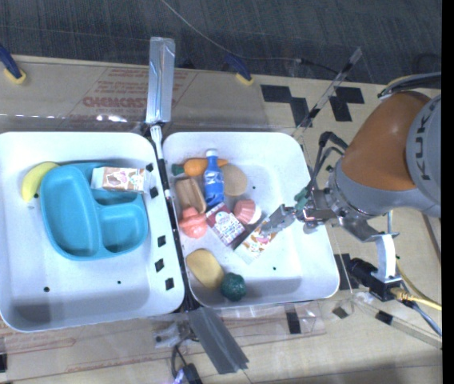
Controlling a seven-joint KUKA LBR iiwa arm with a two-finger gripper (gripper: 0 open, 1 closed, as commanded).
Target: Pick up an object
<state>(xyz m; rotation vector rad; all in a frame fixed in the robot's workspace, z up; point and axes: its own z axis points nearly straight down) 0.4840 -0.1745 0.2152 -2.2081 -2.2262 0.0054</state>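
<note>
The grey arm with its orange band (387,154) leans in from the right over the right-hand shallow white bin (291,154). In the left white bin (11,294), a blue divided plastic tray (83,214) beside a yellow banana (35,178), a small printed carton (119,179) on it. On the right: a blue-and-white bottle (213,184), a yellow lemon-shaped piece (205,267), a dark green ball (233,286). The gripper (275,222) sits low over a flat printed packet (255,240); whether it is spread or closed, I cannot tell.
</note>
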